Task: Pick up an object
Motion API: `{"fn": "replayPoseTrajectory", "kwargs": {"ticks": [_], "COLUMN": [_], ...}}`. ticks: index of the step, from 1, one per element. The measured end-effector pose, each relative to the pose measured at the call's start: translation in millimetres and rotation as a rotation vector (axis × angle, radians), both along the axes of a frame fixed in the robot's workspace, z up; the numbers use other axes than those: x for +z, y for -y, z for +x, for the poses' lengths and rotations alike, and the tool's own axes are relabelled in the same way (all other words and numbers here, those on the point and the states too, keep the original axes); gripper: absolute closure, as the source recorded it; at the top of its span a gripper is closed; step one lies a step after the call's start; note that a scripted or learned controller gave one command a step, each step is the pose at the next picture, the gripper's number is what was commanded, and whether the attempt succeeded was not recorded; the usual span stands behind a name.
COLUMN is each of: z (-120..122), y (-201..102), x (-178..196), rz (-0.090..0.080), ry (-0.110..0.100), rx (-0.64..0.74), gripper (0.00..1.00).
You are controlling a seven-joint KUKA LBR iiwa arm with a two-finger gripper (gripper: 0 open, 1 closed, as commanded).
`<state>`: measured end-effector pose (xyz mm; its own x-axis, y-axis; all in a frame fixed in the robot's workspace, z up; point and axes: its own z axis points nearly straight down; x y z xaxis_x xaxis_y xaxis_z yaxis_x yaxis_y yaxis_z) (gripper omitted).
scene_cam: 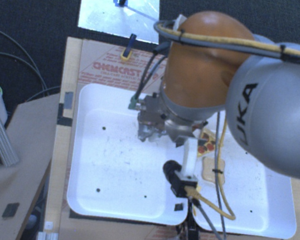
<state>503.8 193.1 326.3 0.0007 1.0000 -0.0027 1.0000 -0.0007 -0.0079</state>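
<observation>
While the arm (267,90) hangs low over the bins, I judge that I am in the approach step of the pick: nothing is lifted, and the end effector (160,128) sits down near the floor of the left bin (104,160), close to the divide between the two bins. From this view I cannot tell how far its grasping parts are spread, since the orange band and the wrist body cover them from above, and I see no object caught there, so I will not claim a hold.

What I can make out as candidates for picking lies just to the right of the wrist, in the right bin (270,215): a small tan flat object (210,168) on the bin floor, and just above it a pale piece with red spots (207,142), partly hidden by the arm. A white and black fitting (182,175) with yellow cable (213,203) hangs beside them; I take it for part of the rig, not a target.

My next move calls for settling squarely over one object, closing on it, then raising and checking that something actually comes up with me
</observation>
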Motion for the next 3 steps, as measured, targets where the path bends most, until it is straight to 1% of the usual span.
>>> {"fn": "replayPoseTrajectory", "kwargs": {"ticks": [1,2,3], "z": [100,75,32], "y": [83,31,110], "x": [-9,76,114], "rz": [0.001,0.008,0.003], "ry": [0.015,0.018,0.013], "rx": [-0.006,0.01,-0.005], "gripper": [1.0,1.0,1.0]}}
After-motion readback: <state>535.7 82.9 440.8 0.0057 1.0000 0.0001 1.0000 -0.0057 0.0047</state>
